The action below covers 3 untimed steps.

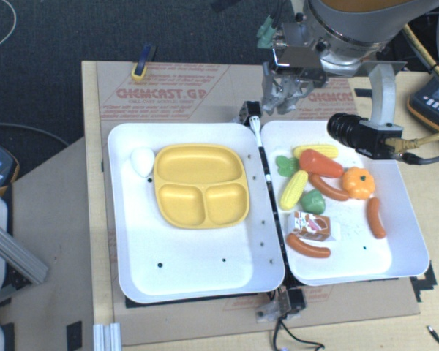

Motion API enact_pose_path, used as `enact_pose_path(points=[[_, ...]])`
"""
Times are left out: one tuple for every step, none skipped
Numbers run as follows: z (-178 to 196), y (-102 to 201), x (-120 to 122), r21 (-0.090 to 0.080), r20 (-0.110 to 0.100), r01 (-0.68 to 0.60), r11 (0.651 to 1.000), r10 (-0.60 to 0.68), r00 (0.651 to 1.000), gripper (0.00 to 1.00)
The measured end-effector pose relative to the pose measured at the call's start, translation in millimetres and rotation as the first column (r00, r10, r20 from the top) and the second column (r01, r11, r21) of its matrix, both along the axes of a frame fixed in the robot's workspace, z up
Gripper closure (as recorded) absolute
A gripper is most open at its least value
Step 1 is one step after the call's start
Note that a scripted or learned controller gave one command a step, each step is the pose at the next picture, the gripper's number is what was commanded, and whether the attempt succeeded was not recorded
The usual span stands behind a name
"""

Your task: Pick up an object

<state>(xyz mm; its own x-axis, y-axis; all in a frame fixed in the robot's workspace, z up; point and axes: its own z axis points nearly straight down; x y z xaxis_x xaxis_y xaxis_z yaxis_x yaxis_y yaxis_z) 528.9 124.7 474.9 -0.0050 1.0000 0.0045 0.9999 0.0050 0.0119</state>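
Observation:
My gripper (284,99) hangs above the far edge of the bench, just behind the seam between the two bins, with nothing visible between its fingers. The right bin (399,247) holds toy food: a corn cob (293,189), a second corn cob (316,151), a red pepper (321,164), an orange (358,183), green pieces (286,166), several sausages (376,217) and a wrapped snack (312,226). The left bin (197,269) holds a yellow divided tray (201,185) and a white egg (142,161).
A black camera unit (358,136) juts over the right bin's far edge. A yellow and blue clip (141,64) lies on the cardboard behind the left bin. Cables run at the right and below the bins.

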Motion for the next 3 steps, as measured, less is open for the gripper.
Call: enact_pose_path(points=[[-40.7, -82.7, -52.0, -0.007, -0.018, 0.013, 1.000, -0.013, 1.000, 1.00], [-85.0, -77.5, -50.0, -0.005, -0.018, 0.007, 1.000, -0.007, 1.000, 1.00], [8.4, -43.6, -48.9, -0.001, 0.000, 0.000, 1.000, 0.000, 1.000, 1.00]])
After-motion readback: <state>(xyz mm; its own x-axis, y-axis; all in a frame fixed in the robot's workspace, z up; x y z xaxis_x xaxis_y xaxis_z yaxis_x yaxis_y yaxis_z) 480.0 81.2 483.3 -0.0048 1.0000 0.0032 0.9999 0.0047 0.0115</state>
